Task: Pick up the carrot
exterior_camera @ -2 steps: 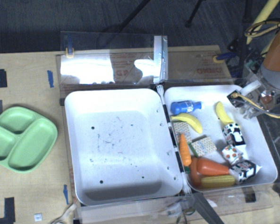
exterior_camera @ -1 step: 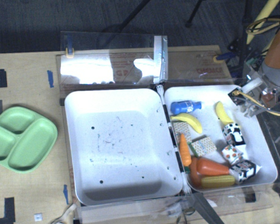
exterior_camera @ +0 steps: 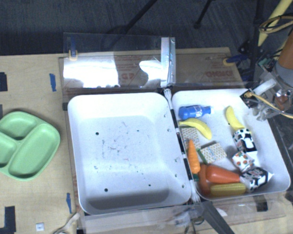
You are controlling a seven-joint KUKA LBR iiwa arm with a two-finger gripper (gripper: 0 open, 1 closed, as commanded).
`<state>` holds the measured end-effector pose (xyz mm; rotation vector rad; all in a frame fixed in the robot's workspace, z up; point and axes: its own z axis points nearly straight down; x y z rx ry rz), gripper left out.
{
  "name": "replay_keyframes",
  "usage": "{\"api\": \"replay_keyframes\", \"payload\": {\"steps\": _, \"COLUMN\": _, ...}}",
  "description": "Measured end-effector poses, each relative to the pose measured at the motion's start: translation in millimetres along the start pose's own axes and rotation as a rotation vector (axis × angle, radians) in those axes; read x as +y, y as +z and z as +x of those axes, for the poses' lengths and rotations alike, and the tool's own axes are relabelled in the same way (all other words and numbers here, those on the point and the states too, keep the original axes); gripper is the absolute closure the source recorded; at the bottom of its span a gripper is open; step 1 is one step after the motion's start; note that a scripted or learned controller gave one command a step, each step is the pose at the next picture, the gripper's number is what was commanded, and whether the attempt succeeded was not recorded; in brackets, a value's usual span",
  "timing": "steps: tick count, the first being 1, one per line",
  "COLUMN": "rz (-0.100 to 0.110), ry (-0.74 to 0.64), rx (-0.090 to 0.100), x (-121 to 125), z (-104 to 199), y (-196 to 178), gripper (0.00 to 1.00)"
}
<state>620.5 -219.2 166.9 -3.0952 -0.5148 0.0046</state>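
Jaws: whether parted or closed cannot be told. The gripper (exterior_camera: 269,100) sits in a blur of cable and metal at the far right rim of the right bin (exterior_camera: 280,165), holding nothing visible and well apart from the target.

The carrot (exterior_camera: 193,158) lies in the right bin hard against its left wall, beside the seam with the left bin (exterior_camera: 121,145). It is slender, tapered, smooth and orange, with its long axis running roughly along the wall.

Risks, as judged from this layout:
- The wall leaves little room on one side of the carrot, so a descent with the jaws set across it may strike the rim or ride up it.
- A speckled flat pad (exterior_camera: 213,152) and a banana (exterior_camera: 196,127) crowd the carrot's other side and far end, so one of them could be caught in the grasp.
- A thicker orange-red piece (exterior_camera: 219,175), similar in colour, touches or nearly touches the carrot's near end above a yellow corn cob (exterior_camera: 227,189), so it could be taken for the target.
- The rounded, glossy, tapering surface is likely to squirt out of an off-centre pinch.

Other contents are a blue bottle (exterior_camera: 194,111), a second banana (exterior_camera: 232,118) and black-and-white patterned toys (exterior_camera: 244,140). All look like moulded plastic.
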Motion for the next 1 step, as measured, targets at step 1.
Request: {"api": "replay_keyframes", "payload": {"steps": 1, "rz": 0.0, "ry": -0.001, "rx": 0.001, "x": -0.3, "z": 0.7, "y": -10.0, "gripper": 1.0}}
